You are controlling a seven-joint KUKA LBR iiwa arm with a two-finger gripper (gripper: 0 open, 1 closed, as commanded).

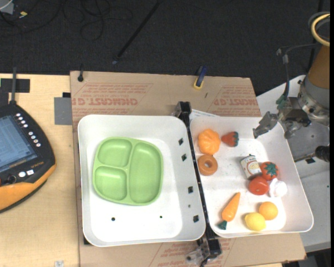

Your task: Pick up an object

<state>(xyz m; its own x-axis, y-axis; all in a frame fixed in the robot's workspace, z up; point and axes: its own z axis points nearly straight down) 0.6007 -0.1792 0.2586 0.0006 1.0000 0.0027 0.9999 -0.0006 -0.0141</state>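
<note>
At the near edge, a dark clamp (pixel 203 252) where the two bins meet is cut off by the frame and too blurred to make out. Just above it, in the right bin (pixel 300 218), a lemon (pixel 255 221) and a small orange (pixel 268 210) lie touching near the front wall, with a carrot (pixel 230 207) tilted to their left, its green end toward the front. Behind them a tomato (pixel 258 186) presses against a red and white piece (pixel 273 178) whose shape is hard to read, and a small can (pixel 249 165) lies just beside them; its label cannot be read. A brown ring-shaped doughnut (pixel 207 164) sits near the left wall, an orange pumpkin-like fruit (pixel 209 141) behind it, and a strawberry (pixel 230 139) just to that fruit's right.

The left bin (pixel 100 227) holds a green divided plate (pixel 128 171) with three compartments.

The gripper (pixel 273 124) hangs at the right bin's far right corner, above the rim, well apart from the toys; nothing shows between its fingers, and how wide they stand I cannot tell, since the dark parts merge with the wrist. The arm (pixel 320 65) behind it is cut off by the frame's right side.

Both bins rest on a brown cardboard sheet (pixel 133 96) with printed red lettering, upside down in this view, on a pale wooden bench (pixel 33 221). An orange and grey teach pendant (pixel 14 157) lies at the left, partly out of frame. A blue and yellow clip (pixel 200 78) sits at the cardboard's far edge. Beyond is dark carpet (pixel 156 26) with loose cables (pixel 72 13).
</note>
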